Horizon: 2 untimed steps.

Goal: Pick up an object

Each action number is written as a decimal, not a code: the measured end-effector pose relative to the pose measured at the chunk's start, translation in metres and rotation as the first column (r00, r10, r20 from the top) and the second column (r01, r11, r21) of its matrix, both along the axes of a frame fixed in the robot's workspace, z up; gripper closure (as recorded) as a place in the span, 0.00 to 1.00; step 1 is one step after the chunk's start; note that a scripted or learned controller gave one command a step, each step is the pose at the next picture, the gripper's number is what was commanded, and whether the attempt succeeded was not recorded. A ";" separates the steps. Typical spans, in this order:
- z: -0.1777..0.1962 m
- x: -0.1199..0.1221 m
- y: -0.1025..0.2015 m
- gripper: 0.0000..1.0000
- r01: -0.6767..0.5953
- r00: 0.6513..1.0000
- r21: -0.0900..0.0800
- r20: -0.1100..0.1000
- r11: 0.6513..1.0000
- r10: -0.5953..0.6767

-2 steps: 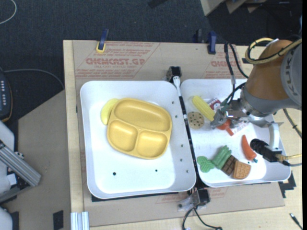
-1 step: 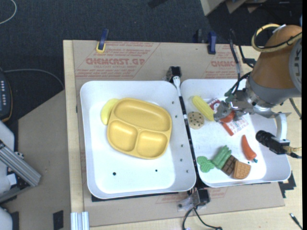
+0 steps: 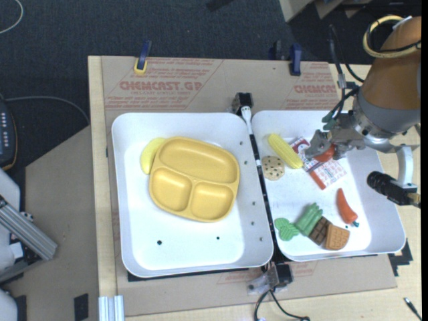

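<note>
The gripper (image 3: 326,147) hangs over the far part of the right bin (image 3: 381,243), low above a red and white packet (image 3: 326,170) whose long axis slants from far left to near right. Something red sits at the fingertips, but whether the fingers grip it, or how wide they stand, I cannot tell. Left of the packet, in the same bin, a corn cob (image 3: 283,150) slants likewise beside a cookie (image 3: 272,168); nearer lie a chili pepper (image 3: 346,206), green vegetables (image 3: 301,223) and a waffle (image 3: 336,237). The left bin (image 3: 134,206) holds a yellow divided tray (image 3: 194,178).
</note>
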<state>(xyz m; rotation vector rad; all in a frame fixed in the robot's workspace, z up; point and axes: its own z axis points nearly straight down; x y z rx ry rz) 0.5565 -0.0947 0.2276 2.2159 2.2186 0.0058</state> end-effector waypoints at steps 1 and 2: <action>-0.009 -0.020 0.041 1.00 -0.002 1.000 0.004 -0.010 1.000 0.002; 0.003 -0.042 0.080 1.00 -0.003 1.000 0.005 -0.010 1.000 0.003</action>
